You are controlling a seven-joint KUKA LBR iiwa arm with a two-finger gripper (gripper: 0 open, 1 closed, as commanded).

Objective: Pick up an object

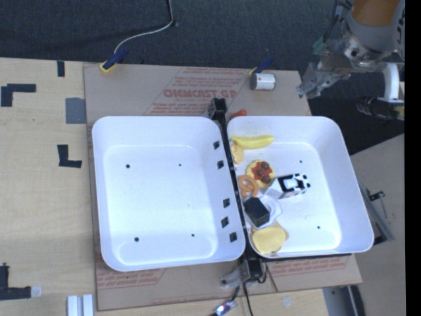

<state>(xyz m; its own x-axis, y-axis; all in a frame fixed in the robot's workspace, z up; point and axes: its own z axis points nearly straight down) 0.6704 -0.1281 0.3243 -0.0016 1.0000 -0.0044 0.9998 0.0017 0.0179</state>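
Crowding the right bin's [329, 143] left side: banana [253, 141], black block [256, 210].

Setting: robotics laboratory, test bench. Evidence: industrial arm [375, 8], grey with orange band, at far right; two shallow white bins [105, 176] side by side on a printed cardboard sheet [191, 91]; wooden benchtop with black tape marks [66, 157] at left; clamps [113, 59] at the sheet's far edge; loose cable [164, 12] across dark flooring.
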